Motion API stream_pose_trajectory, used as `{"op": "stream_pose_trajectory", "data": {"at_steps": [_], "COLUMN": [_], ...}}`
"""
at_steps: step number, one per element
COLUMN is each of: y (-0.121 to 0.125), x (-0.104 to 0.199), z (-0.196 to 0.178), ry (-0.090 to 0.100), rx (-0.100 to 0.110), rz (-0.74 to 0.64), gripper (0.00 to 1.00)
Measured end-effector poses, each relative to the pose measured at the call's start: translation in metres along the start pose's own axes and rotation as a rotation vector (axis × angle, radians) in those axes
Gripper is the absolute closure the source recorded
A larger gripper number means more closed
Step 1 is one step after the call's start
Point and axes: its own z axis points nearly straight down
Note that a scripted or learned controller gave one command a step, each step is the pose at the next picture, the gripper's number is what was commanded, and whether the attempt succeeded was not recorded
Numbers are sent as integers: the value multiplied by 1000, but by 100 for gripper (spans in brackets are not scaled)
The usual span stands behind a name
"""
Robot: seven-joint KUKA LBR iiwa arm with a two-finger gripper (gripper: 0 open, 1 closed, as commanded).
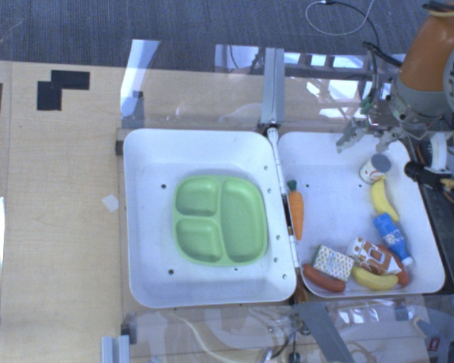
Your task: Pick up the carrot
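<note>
One carrot [296,209], far from claw [365,133]

Bright, even overhead light, white bins [204,146] nearly blown out, soft faint shadows under the green plate [221,220], glare patches on clear panels [140,66] along the far bench edge, slightly soft focus, mild graininess throughout

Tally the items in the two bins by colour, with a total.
Green: 1, the divided plate
Orange: 1, the carrot
Yellow: 2, bananas
Blue: 1, the bottle
Red: 1, the sausage
Mixed print: 2, packets
Total: 8
</note>
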Motion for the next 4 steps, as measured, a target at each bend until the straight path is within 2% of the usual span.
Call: {"op": "stream_pose_trajectory", "data": {"at_steps": [1,2,3,4], "y": [6,-30,13,16], "x": [-20,17,3,4], "z": [-49,101,109,97], "ry": [-1,0,1,-2], "rx": [-3,-2,2,-7], "rz": [45,253,300,292], "gripper": [0,0,0,100]}}
